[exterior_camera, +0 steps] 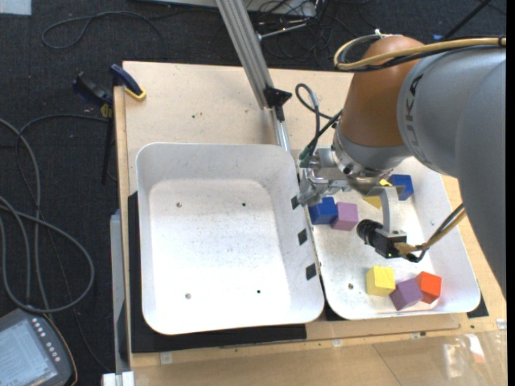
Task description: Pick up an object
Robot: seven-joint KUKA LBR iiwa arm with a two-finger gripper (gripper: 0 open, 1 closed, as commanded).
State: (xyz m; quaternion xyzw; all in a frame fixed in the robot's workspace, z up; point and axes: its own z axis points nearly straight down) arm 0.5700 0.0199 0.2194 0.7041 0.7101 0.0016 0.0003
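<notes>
From the camera above the bench we see the grey arm reach in from the right, its orange band over the right bin; the claw hangs at that bin's left wall, near the seam with the left bin; whether the claw is wide, narrow or holding anything we cannot tell, since the wrist hides it. Just below the claw lies a blue cube, with a light purple cube touching its right side; another blue cube sits to the claw's right, partly under the arm. Well below and to the right we find a yellow cube, a purple cube and an orange cube, close together; a black fitting hangs between the claw and that group.
</notes>
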